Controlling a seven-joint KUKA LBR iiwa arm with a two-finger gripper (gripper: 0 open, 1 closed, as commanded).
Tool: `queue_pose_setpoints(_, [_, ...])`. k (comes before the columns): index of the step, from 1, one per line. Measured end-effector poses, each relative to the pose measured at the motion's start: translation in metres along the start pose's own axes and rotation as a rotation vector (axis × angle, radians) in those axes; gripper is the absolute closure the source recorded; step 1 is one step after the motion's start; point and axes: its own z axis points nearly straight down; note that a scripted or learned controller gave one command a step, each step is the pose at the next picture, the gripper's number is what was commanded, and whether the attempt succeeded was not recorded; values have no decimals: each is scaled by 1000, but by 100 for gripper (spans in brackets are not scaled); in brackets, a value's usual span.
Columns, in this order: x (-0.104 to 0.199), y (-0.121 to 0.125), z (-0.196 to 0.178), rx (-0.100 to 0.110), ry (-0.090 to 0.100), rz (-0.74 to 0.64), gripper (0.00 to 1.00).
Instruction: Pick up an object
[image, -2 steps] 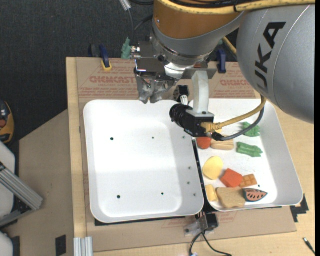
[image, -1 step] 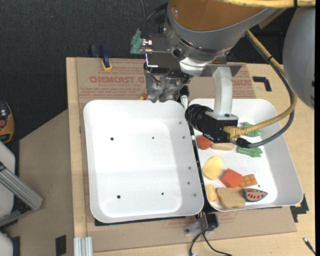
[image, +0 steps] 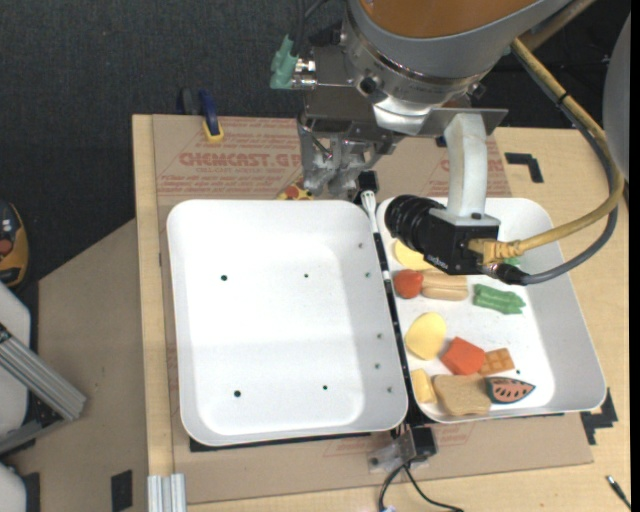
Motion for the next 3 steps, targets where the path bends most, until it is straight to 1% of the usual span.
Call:
queue_pose_setpoints(1, [1,0,2,4,-2,-1,0])
queue_pose_setpoints(2, [1,0,-9,0,-1,-2,100])
queue_pose_setpoints(3, [1,0,-8,2,-1,-2,0])
